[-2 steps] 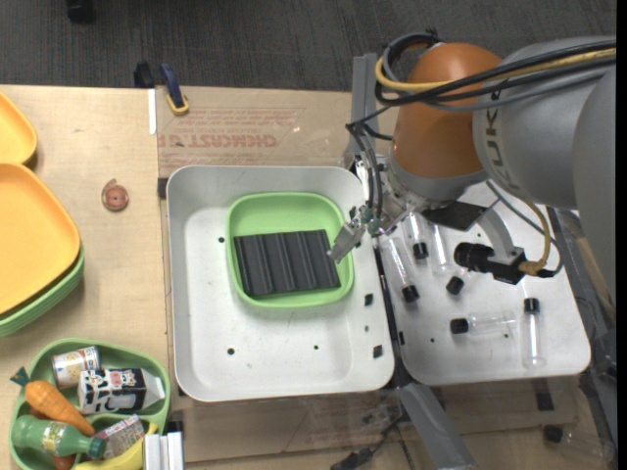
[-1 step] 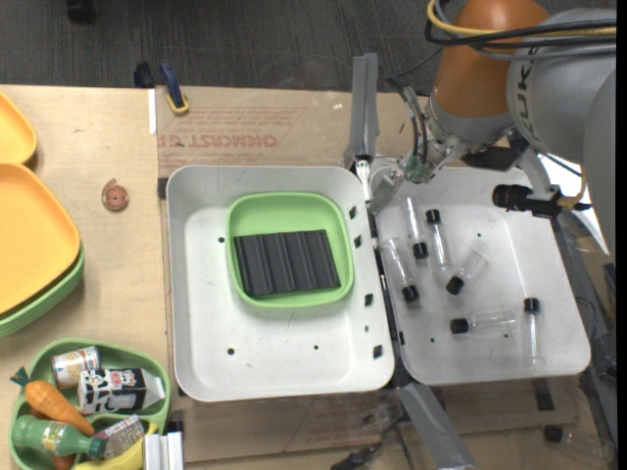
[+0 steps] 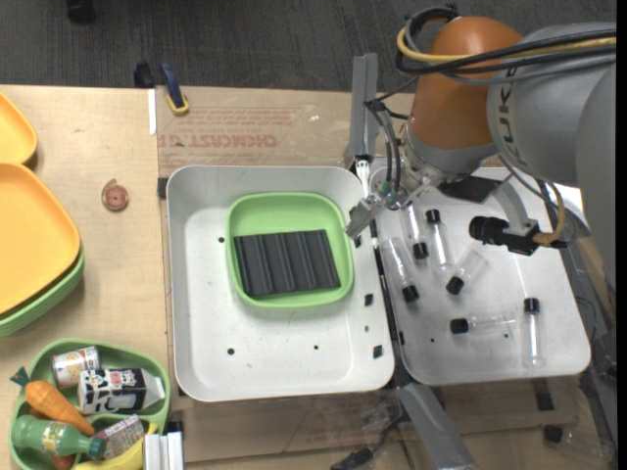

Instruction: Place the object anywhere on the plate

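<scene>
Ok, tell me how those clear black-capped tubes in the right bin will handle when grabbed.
The tubes look like thin clear cylinders lying on their sides in the right bin, so a nudge would probably roll them. Smooth walls may slip in the gripper. They seem light and possibly brittle.

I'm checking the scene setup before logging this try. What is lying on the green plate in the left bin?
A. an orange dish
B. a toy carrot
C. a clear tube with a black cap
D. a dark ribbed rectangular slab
D. A dark ribbed slab lies flat on the green plate in the left bin; the capped tubes lie in the right bin.
</scene>
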You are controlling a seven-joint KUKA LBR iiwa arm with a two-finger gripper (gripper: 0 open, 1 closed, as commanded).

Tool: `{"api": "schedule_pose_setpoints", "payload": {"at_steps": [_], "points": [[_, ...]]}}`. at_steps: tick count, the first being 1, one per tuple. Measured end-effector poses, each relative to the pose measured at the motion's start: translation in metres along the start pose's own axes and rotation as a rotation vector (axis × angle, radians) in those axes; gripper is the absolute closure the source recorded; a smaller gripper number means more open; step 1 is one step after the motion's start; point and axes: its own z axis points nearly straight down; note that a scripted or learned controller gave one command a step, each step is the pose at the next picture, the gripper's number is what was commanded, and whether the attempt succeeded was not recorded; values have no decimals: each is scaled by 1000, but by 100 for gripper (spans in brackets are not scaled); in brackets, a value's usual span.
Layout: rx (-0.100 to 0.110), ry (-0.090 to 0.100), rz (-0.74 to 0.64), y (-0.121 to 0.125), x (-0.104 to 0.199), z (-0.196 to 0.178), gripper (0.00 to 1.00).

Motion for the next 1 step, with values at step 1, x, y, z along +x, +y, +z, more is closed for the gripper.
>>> {"api": "schedule_pose_setpoints", "payload": {"at_steps": [1], "points": [[1, 1, 61, -52, 35, 1, 0]]}}
